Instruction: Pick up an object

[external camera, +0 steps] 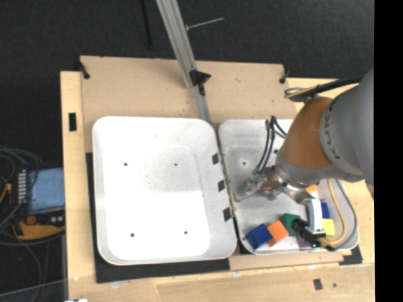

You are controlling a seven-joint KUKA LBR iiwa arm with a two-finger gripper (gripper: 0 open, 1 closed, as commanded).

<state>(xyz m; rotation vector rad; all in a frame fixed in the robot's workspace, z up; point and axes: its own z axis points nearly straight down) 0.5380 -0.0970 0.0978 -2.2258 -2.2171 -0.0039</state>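
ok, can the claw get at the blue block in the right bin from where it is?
Probably yes. The blue block lies exposed at the near edge, orange block touching its right side; the claw hangs just above with nothing between.

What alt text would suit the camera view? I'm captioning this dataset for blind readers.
A grey arm with an orange band reaches from the right into the right bin, its pincer low near the bin's left wall. A blue block, orange block and other small objects lie along the near edge; the left bin sits alongside.

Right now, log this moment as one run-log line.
arm: over right bin | gripper: low, left side | blocks: near corner, untouched
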